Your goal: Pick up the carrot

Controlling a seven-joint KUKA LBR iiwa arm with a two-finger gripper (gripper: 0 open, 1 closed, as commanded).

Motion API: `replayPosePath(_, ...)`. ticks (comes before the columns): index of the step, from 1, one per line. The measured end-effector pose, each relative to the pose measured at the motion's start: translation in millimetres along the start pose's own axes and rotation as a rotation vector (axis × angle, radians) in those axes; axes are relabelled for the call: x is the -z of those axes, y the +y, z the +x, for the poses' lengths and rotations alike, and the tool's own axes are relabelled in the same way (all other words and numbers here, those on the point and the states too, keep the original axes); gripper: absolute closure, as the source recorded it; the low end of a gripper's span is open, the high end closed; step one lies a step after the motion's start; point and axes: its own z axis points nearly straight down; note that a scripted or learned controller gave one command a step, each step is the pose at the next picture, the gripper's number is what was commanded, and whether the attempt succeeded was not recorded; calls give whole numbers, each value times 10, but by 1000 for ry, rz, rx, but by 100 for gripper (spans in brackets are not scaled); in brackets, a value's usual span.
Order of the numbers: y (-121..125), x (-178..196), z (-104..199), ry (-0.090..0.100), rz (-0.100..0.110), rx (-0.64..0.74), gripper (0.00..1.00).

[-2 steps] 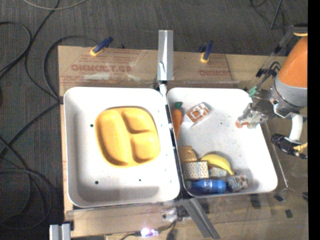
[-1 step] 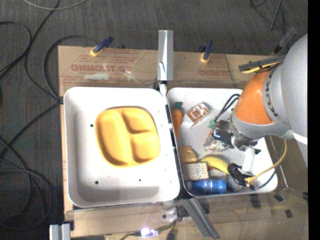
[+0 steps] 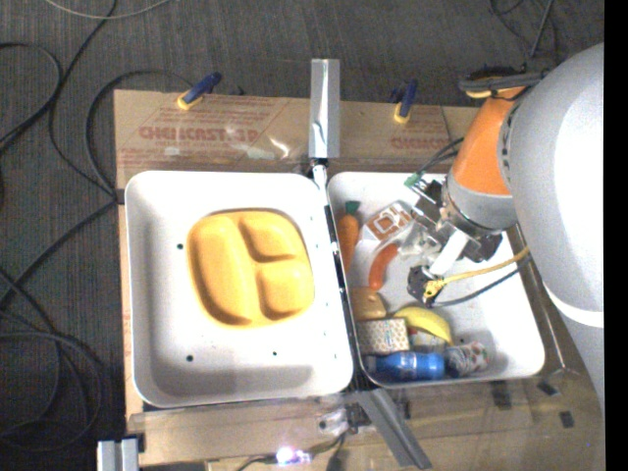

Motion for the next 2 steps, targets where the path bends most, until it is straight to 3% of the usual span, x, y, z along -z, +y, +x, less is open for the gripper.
replayPosePath(1, 85, -933, -223, 7, -3, -276, 100)
replayPosePath(2, 864, -934, 10, 10, -5, -487, 100)
